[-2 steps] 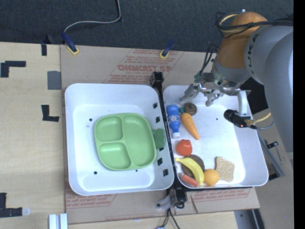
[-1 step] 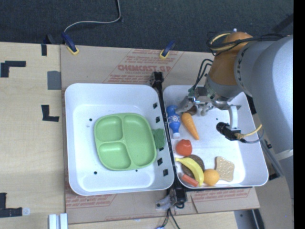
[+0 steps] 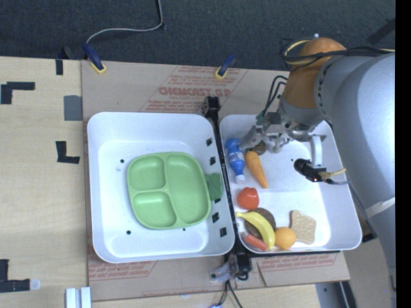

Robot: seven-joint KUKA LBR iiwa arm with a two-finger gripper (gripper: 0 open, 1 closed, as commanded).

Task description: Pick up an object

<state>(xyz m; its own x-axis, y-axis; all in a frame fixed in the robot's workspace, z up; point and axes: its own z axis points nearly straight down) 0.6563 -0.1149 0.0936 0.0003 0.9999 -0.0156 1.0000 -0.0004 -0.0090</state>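
Camera view, looking down at a slant: the arm [image 3: 359, 120] is reaching in from the right and is lowering the tool [image 3: 266, 140] into the upper part of the right bin [image 3: 340, 233]. The tool is hanging just above the top end of the carrot [image 3: 255, 169], with the blue-capped bottle [image 3: 235, 158] lying just beside it against the bin's left wall. How far the tool is standing open cannot be told at this angle, and nothing is showing as held in it. Other candidates are resting lower in the same bin: a tomato [image 3: 248, 198], a banana [image 3: 259, 226], an orange [image 3: 284, 237] and a slice of bread [image 3: 303, 226], the last three crowding together near the lower rim. The left bin [image 3: 109, 133] is carrying a green divided plate [image 3: 168, 189]. Both bins are sitting on the surface [image 3: 38, 191].

By judgement, the step in hand is the approach, with the carrot or the bottle as the likely target. The next move is calling for a short descent centred on one object alone, since the two are lying close enough that a misaligned closure could nudge both and grip neither.
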